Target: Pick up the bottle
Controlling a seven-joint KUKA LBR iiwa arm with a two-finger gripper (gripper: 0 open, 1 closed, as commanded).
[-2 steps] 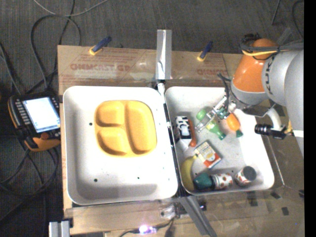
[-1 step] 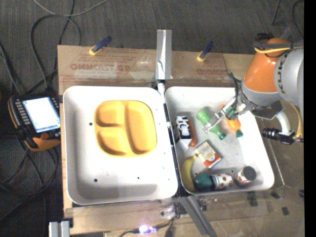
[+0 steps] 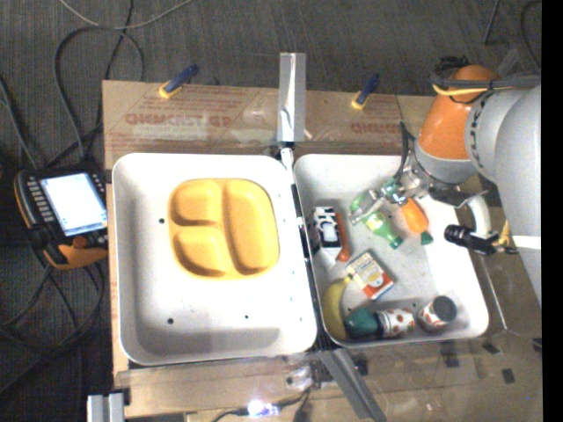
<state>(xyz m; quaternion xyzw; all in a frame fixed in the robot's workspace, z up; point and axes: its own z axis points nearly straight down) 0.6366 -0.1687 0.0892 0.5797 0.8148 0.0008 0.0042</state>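
A clear green bottle [image 3: 376, 213] lies tilted in the upper middle of the right bin [image 3: 471, 319]. My gripper [image 3: 400, 190] hangs right over the bottle's upper end, on the grey arm with the orange band [image 3: 447, 130] that comes in from the right. An orange carrot-shaped item [image 3: 415, 219] lies just right of the bottle, partly under the gripper. A second bottle with a dark teal end [image 3: 376, 323] lies on its side along the bin's front wall.
Also in the right bin are a black and white pack [image 3: 327, 228], a small red and white carton [image 3: 369, 273], a banana [image 3: 333, 301] and a can [image 3: 436, 312]. The left bin [image 3: 141, 323] holds a yellow divided tray [image 3: 224, 227].
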